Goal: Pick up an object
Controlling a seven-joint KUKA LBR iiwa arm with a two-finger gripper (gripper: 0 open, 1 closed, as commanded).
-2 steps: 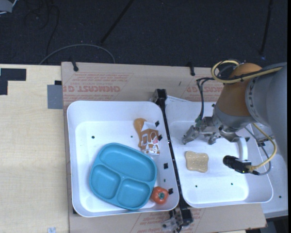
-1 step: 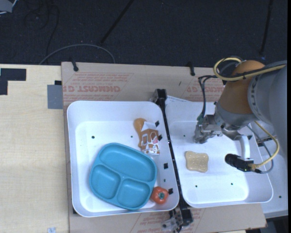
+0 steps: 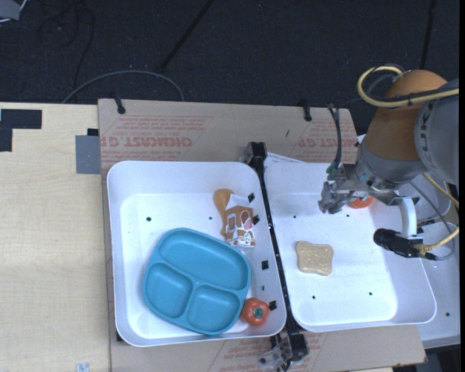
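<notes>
1. Tomato [image 3: 255,311]: small, red-orange, round. Lies at the near edge of the left bin [image 3: 128,208], at about 5 o'clock in that bin, touching the near right corner of the blue tray.
2. Divided tray [image 3: 195,280]: light blue plastic, three compartments, rounded corners. Lies flat and turned at an angle, filling the near half of the left bin.
3. Toast slice [image 3: 315,257]: pale tan, roughly square, flat on the floor of the right bin [image 3: 356,304], near that bin's centre. It sits at about 7 o'clock from the gripper, apart from it.
4. Printed packet [image 3: 239,226]: small, white with brown and red markings. Rests just beyond the tray, at 2 o'clock in the left bin, close to the divider between the bins.
5. Tan piece [image 3: 222,201]: small, orange-brown, rounded, touching the far end of the packet.
6. Gripper [image 3: 335,198]: dark metal, low over the far part of the right bin at about 12 o'clock. Whether it is open or closed cannot be told at this angle.
7. Red-orange item [image 3: 360,202]: small, just beside the gripper at 3 o'clock, mostly hidden by it; kind not determinable.
8. Arm [image 3: 407,130]: grey with an orange band, entering from 3 o'clock.
</notes>
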